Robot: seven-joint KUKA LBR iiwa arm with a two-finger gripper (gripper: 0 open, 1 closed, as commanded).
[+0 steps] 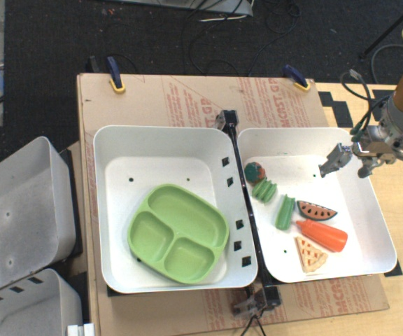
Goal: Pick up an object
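Note:
The right bin (380,208) holds several toy foods: a red and green round piece (255,171), a ridged green piece (264,190), a long green piece (285,212), a watermelon slice (317,210), an orange carrot (322,235) and a waffle-patterned wedge (311,254). My gripper (349,163) hangs over the bin's upper right part, above and to the right of the watermelon slice. Its fingers stand apart, open, with nothing between them.
The left bin (110,187) holds a green divided plate (179,233). A black divider (242,187) runs between the bins. Grey tubs (19,208) stand off the bench to the left. Clamps (116,75) grip the board's far edge.

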